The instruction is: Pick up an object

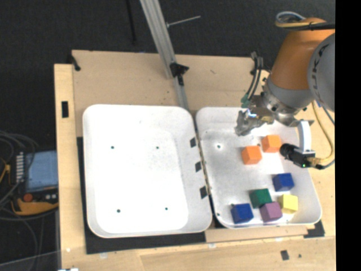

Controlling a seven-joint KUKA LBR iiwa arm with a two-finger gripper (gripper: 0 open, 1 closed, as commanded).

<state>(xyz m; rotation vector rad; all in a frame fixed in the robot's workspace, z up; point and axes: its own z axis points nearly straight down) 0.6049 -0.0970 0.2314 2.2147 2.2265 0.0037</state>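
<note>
The right bin (pixel 221 151) holds several small blocks. Two orange blocks lie near its middle, one (pixel 251 154) to the left and one (pixel 271 143) further right. Toward the front lie two blue blocks (pixel 283 182) (pixel 242 213), a green block (pixel 260 197), a purple block (pixel 271 211) and a yellow block (pixel 289 202). My gripper (pixel 243 123) hangs over the back of the right bin, up and to the left of the orange blocks. Nothing shows between its fingers, and no block touches it.
The left bin (pixel 141 168) sits beside the right one on the wooden bench. A slanted metal pole (pixel 161 35) rises behind the bins. A blue box with cables (pixel 39 171) lies off the bench at the left.
</note>
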